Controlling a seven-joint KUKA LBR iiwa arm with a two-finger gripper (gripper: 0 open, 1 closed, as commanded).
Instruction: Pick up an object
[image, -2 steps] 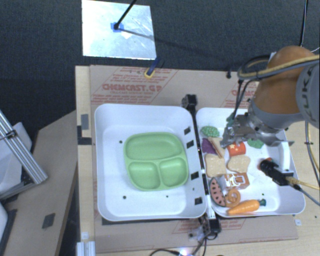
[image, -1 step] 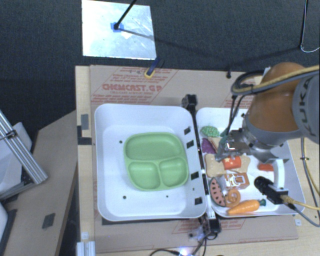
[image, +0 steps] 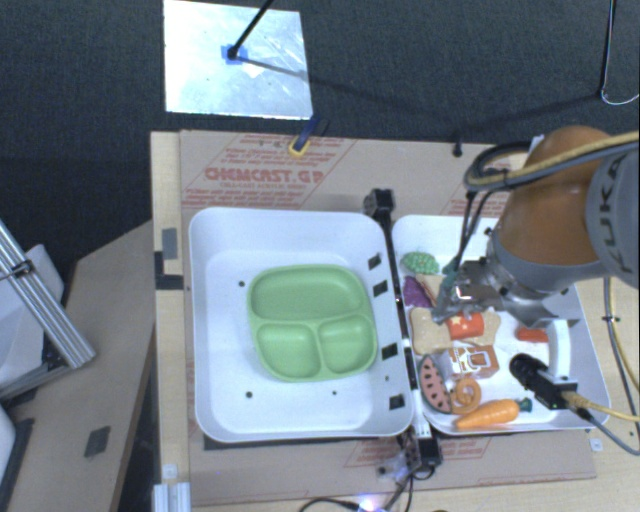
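Dark carpet surrounds a cardboard-topped bench where two white bins sit side by side; the left bin (image: 215, 400) holds a green tray (image: 310, 322), the right bin (image: 590, 385) a heap of toy food. Landmark: the black divider (image: 395, 300) between bins.

Arm (image: 560, 215) reaches in over the right bin, its gripper (image: 462, 290) low above the pile, just right of the divider. Directly below sits an orange-red block (image: 466, 325); a purple piece (image: 415, 292) and a green leafy item (image: 420, 263) lie between gripper and divider. Further from the tool, toward the bin's near edge: a watermelon slice (image: 431, 380), pretzel (image: 465, 395), carrot (image: 490, 412).

Judgement: step in hand looks like descent onto the orange-red block. Items are packed tight, so best approach is straight down, centred on one piece, w/ closing line kept clear of neighbours; a glancing contact prob. just shoves the pile.

Gripper state: can't tell from this angle, as wrist body hides the tips. Nothing visibly held.
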